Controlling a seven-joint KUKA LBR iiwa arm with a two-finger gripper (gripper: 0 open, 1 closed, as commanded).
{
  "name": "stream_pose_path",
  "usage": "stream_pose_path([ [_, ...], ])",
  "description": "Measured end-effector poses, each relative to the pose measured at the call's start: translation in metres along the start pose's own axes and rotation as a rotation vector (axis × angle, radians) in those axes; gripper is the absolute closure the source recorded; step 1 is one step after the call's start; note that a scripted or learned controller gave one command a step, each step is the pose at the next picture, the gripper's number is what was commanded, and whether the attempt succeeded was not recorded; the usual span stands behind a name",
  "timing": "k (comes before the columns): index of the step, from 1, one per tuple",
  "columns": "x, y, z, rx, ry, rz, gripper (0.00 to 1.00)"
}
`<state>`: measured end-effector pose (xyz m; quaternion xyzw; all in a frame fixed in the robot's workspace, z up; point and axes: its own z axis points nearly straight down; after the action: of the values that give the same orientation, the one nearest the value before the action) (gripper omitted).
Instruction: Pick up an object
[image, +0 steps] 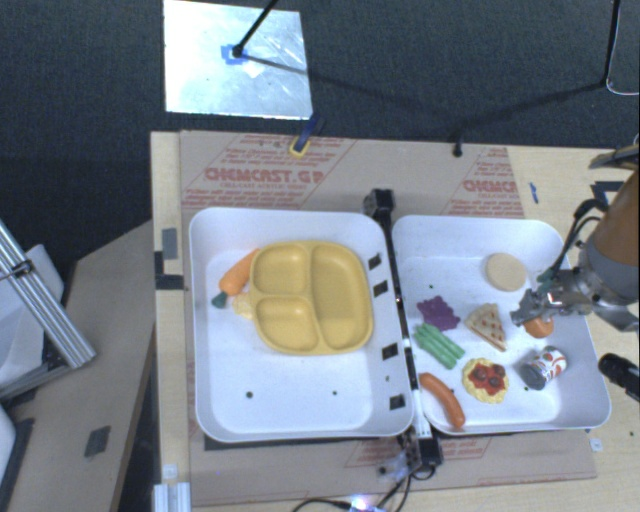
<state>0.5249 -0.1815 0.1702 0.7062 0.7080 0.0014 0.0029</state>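
Note:
The right bin (450, 250) holds several toy foods: a tan round cookie (506, 271), purple grapes (437, 312), a pizza slice (487, 326), green beans (438, 345), a small round pizza (485, 379), an orange sausage (443, 399) and a small can (543, 366) lying on its side. My gripper (540, 305) reaches in from the right and hangs low over the bin's right side. A small orange object (540, 326) lies right under it, partly covered.
The left bin (200, 330) holds a yellow divided plate (305, 297) with a toy carrot (237, 272) at its left edge. A black divider (392, 300) runs between the bins. A metal frame (40, 310) stands far left.

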Motion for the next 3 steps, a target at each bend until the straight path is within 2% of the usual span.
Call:
stream_pose_path([
  [1,-0.001,0.002,-0.054,-0.002,-0.001,-0.001,1.0],
  [2,0.049,0.005,-0.064,0.003,0.004,-0.007,1.0],
  [3,0.109,0.007,-0.049,0.004,0.005,-0.007,1.0],
])
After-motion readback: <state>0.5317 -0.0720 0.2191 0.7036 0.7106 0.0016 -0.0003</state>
